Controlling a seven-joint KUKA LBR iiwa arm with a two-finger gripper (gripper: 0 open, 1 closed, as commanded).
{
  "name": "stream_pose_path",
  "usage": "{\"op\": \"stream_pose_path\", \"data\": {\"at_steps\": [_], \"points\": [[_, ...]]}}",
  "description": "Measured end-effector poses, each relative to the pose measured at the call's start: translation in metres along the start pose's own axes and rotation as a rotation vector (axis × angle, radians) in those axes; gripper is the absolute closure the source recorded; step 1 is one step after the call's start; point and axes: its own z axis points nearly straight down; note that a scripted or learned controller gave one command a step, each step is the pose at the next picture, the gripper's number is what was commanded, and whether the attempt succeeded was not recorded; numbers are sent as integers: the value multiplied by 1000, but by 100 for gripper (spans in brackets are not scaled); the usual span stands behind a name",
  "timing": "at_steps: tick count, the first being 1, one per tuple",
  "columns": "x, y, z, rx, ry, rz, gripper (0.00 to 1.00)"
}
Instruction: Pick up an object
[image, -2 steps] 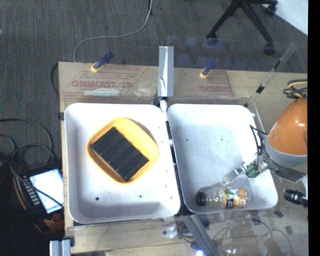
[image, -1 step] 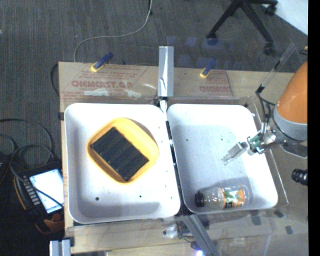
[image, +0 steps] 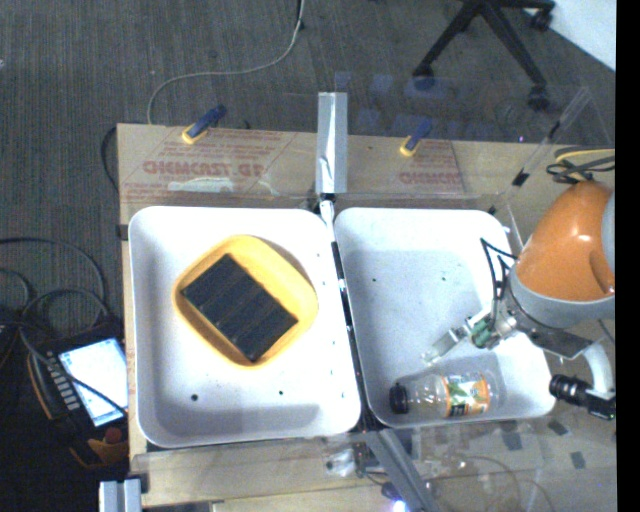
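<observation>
A clear plastic bottle (image: 447, 394) with a black cap and an orange-green label lies on its side near the front edge of the right bin (image: 400, 270). My gripper (image: 452, 342) hangs low over that bin, just above and behind the bottle, reaching in from the right below the orange wrist band (image: 568, 250). Nothing shows in its grasp. In the left bin (image: 160, 400) sits a yellow dish (image: 300, 290) with a dark ridged slab (image: 240, 305) lying in it.
A metal divider post (image: 331, 140) stands at the back between the two bins. Cardboard with two yellow-blue clamps (image: 203, 123) lies behind them. Cables run along the arm at the right. A chair base stands on the floor at the far back.
</observation>
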Motion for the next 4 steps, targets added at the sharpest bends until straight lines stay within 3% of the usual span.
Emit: {"op": "stream_pose_path", "data": {"at_steps": [1,2,3,4], "points": [[29,27,-14,0,-2,-215,0],[-47,-6,51,0,-1,109,0],[-59,-21,40,-2,11,649,0],[-28,-11,33,-1,-1,97,0]]}}
